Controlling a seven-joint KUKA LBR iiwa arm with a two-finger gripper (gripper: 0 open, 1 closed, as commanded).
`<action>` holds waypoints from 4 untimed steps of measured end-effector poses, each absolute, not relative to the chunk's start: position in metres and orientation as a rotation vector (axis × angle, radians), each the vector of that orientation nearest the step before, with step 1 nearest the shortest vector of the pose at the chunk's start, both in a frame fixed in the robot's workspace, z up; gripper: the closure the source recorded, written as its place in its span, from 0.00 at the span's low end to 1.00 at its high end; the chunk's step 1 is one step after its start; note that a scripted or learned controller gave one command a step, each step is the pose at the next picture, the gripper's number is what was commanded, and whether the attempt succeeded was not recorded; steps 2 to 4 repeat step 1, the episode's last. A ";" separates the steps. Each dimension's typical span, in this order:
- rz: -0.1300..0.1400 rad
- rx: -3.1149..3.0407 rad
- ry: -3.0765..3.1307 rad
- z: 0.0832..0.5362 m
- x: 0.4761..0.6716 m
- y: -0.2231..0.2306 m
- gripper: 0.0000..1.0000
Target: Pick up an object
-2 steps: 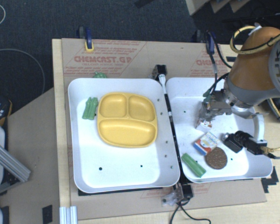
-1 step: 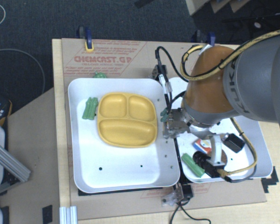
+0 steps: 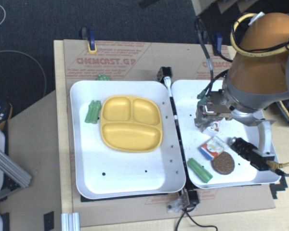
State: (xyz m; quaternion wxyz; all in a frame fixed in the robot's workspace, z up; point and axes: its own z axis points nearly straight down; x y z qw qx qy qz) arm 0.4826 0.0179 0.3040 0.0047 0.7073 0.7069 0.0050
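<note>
Claw low in right bin, above small packet, likely positioned for a grab; finger state cannot be told; yellow plate fills left bin.

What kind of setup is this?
Likely a robotics lab pick-test bench: two white bins clamped on a board, a robot arm over them, carpet and loose cables around.

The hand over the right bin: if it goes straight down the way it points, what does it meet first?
Probably the bare white floor of the right bin. The hand hangs above it; the small red-and-white packet lies just nearer the camera, though depth is unclear.
</note>
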 end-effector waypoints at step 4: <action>0.018 2.207 2.227 0.390 0.482 0.102 1.00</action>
